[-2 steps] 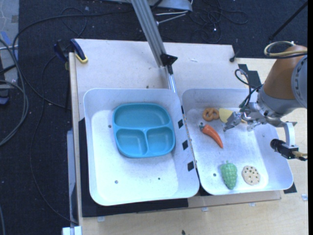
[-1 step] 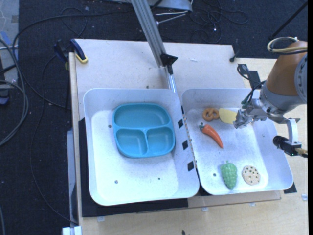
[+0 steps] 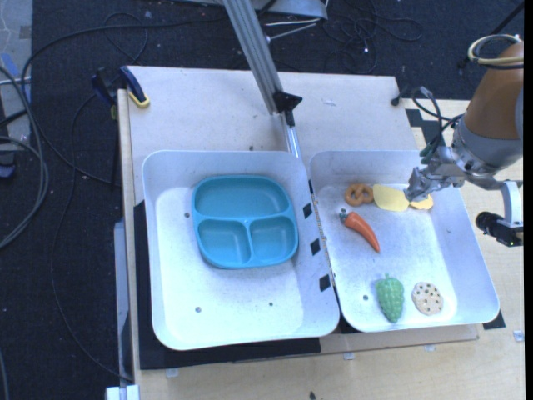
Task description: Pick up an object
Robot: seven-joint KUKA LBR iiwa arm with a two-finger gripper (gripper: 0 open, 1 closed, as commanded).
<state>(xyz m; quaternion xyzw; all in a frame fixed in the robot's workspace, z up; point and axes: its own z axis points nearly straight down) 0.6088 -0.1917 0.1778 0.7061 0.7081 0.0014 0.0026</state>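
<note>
Two white bins sit on the desk (image 3: 208,107). Over the right bin (image 3: 466,248), the fingers (image 3: 414,188) overlap a yellow piece (image 3: 390,197), hiding its right end (whether they grip it, I cannot tell). It lies lengthwise left to right, just beside a pretzel (image 3: 359,193).

Glossy plastic tray (image 3: 246,222) — matt white bins (image 3: 166,307).

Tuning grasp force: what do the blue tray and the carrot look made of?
Blue tray: looks like moulded hard plastic, with a uniform teal colour, rounded compartment walls and a soft sheen. Carrot: probably toy plastic or rubber, with a flat, even orange body and green tip; whether it is rigid or soft can't be judged.
</note>
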